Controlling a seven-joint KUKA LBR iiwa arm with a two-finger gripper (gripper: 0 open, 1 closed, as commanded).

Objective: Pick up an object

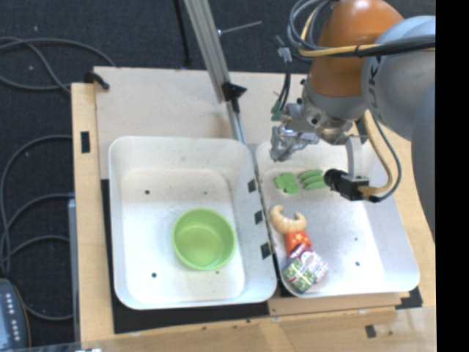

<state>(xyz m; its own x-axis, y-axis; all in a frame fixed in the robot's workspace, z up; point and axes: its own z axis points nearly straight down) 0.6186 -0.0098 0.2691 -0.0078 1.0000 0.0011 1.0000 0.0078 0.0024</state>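
Green leafy toy (299, 181) is lying in the right bin (381, 259), just below the gripper (282, 149), which is hovering over the bin's far edge; its finger state cannot be told. Farther below, a tan curved piece (286, 219) and a red-and-green packet (303, 265) are resting; a green bowl (204, 239) is sitting lower left.

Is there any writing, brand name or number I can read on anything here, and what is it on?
No text here can be read.
The red, white and green packet in the right bin has printed markings, too blurred to read.
The green bowl and the green toy show no lettering.
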